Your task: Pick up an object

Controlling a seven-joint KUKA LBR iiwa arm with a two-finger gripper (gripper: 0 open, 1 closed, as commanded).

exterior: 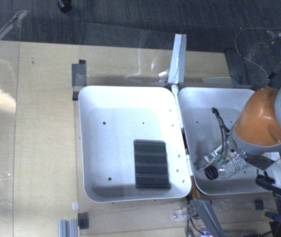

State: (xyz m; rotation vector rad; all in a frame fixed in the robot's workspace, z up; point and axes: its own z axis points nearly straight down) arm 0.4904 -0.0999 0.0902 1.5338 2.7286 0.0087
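Note:
A black ribbed rectangular block (pixel 152 164) lies flat in the left bin (pixel 96 132), near its front wall and right of centre. My gripper (pixel 213 165) is low in the right bin (pixel 199 107), close to that bin's front left corner, a short way right of the wall between the bins. The grey arm with its orange band (pixel 260 120) comes in over it from the right and hides the bin floor beneath. Something pale and glassy (pixel 235 167) sits right beside the gripper; I cannot make out what it is or whether it is held.
A grey upright post (pixel 178 58) stands behind the joint between the bins. Black brackets (pixel 80 74) sit at the left bin's far left corner. Cables (pixel 251 38) loop at the back right, and more hardware (pixel 204 221) crowds the front edge below the right bin.

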